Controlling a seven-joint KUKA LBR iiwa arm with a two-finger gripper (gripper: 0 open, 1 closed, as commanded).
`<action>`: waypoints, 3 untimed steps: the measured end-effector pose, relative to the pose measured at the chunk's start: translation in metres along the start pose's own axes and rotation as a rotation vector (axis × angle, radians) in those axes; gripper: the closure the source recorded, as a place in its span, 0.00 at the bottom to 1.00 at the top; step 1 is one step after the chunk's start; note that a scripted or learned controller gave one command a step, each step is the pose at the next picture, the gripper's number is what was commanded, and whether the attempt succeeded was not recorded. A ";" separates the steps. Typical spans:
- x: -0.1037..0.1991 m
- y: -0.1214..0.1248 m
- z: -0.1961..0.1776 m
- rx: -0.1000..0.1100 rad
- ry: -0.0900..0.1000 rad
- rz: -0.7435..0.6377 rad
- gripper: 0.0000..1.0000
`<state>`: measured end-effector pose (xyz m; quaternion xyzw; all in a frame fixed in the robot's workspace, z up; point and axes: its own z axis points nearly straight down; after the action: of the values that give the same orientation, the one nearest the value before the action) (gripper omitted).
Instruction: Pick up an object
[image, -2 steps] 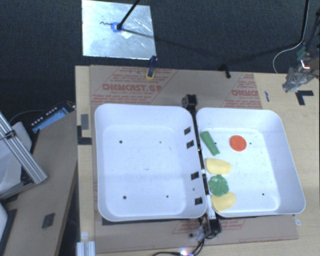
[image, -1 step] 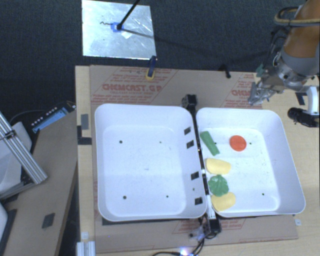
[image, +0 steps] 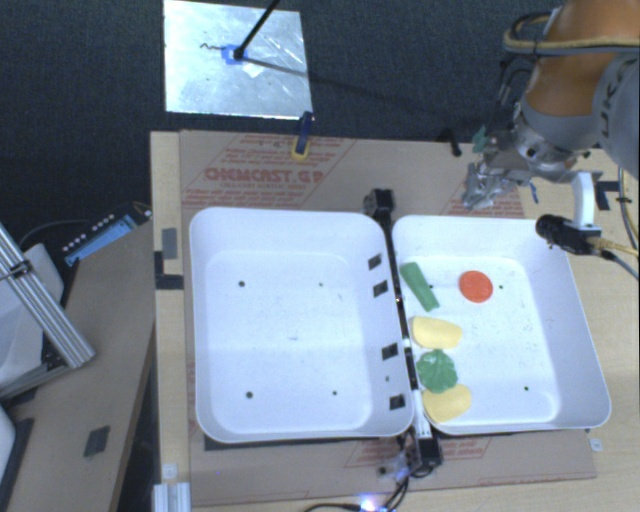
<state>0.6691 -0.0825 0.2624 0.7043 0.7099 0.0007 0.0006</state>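
The right bin (image: 560, 330) holds several small objects near its left side. A green bar (image: 420, 285) lies slanted at the upper left, and a red-orange disc (image: 477, 286) sits to its right. Below them are a yellow piece (image: 437, 332), a green leafy piece (image: 437, 371) and another yellow piece (image: 447, 403). My gripper (image: 483, 189) hangs above the far rim of the right bin, well behind the objects, with nothing visible between its fingers.
The left bin (image: 290, 320) sits beside the right one, joined by a black hinge strip (image: 392, 300). A shiny metal sheet (image: 237, 58) lies at the back. Aluminium rails (image: 40, 310) and a cable box stand at the left.
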 end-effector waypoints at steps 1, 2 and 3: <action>0.085 0.001 -0.028 -0.004 0.002 -0.004 1.00; 0.034 0.000 -0.016 -0.001 -0.001 0.008 1.00; 0.087 0.002 -0.115 -0.012 0.002 -0.002 1.00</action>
<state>0.6699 0.0048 0.3775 0.7036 0.7106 0.0057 0.0043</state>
